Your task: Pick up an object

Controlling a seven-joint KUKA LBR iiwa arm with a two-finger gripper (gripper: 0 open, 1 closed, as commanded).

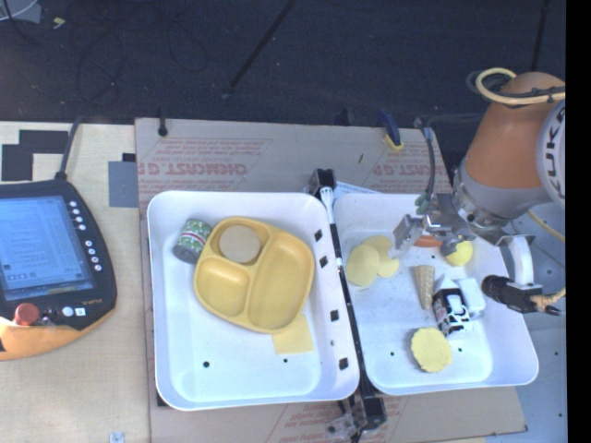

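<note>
My gripper (428, 236) hangs low over the back of the right bin (517, 367), its two grey fingers spread apart. A small orange piece (429, 243) lies on the bin floor between the fingertips; I see no grip on it. A small yellow ball (460, 253) sits just right of the fingers. Two pale yellow lemon-like pieces (363, 264) lie to the left. A tan cone (423, 284), a black-and-white object (452, 312) and a round yellow disc (430, 350) lie nearer the front.
The left bin (185, 377) holds a yellow divided plate (268, 289) with a beige disc (239, 243) in one section, a green-and-white can (193, 237) and a yellow square slice (295, 338). A tablet pendant (46, 252) lies at the far left.
</note>
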